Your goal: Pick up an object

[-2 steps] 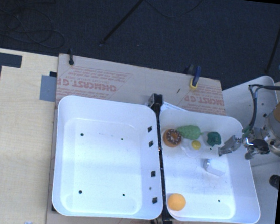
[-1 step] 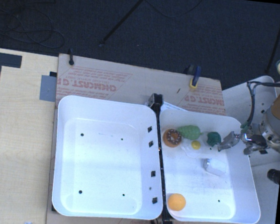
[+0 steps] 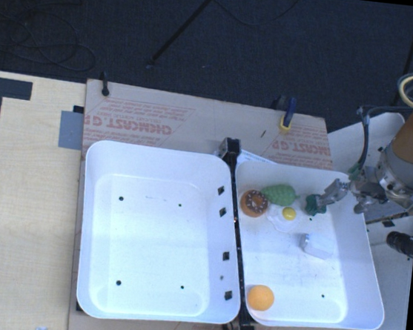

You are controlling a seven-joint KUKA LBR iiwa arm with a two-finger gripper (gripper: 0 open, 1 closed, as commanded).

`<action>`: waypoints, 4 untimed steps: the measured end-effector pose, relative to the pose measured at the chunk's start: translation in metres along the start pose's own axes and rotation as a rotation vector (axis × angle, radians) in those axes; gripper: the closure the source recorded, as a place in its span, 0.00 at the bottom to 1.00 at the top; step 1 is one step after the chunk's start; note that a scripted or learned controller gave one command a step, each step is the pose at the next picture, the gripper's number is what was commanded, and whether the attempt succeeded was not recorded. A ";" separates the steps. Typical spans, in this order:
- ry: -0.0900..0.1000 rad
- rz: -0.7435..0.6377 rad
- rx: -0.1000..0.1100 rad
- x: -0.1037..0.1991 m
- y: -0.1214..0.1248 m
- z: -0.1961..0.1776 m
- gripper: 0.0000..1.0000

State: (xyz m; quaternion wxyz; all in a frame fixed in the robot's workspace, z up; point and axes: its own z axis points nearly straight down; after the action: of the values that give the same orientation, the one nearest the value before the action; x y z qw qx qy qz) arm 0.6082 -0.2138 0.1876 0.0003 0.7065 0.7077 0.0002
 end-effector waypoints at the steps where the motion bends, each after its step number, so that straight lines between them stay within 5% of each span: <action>1: 0.001 -0.002 0.000 0.041 0.003 -0.030 0.00; 2: 0.001 -0.002 -0.001 0.068 0.027 -0.040 0.00; 3: 0.005 -0.007 0.009 0.169 0.006 -0.001 0.00; 4: 0.000 -0.001 0.001 0.150 0.037 0.001 0.00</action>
State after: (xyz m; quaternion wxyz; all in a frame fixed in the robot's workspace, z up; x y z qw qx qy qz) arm 0.6446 -0.0638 0.1870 -0.0001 0.7060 0.7082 -0.0004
